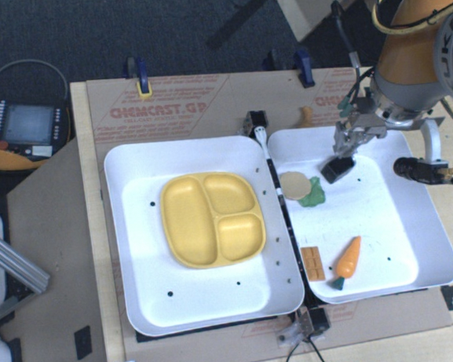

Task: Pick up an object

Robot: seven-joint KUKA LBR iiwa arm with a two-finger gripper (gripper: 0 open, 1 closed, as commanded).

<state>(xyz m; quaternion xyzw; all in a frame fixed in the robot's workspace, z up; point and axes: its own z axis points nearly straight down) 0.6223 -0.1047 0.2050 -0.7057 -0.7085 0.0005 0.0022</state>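
End effector (338, 168) above right bin (404, 224) (slanted)

Grey arm (408, 89), orange band, black cables

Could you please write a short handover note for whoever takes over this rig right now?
Gripper: over the right bin, upper part, nothing seen between its fingers.
Right bin: tan disc touching a green piece near the left wall; carrot and brown block at the front.
Left bin: yellow tray.
Done: nothing picked yet.
Left: lower onto one object, likely the disc or green piece nearest the gripper, grasp and lift.
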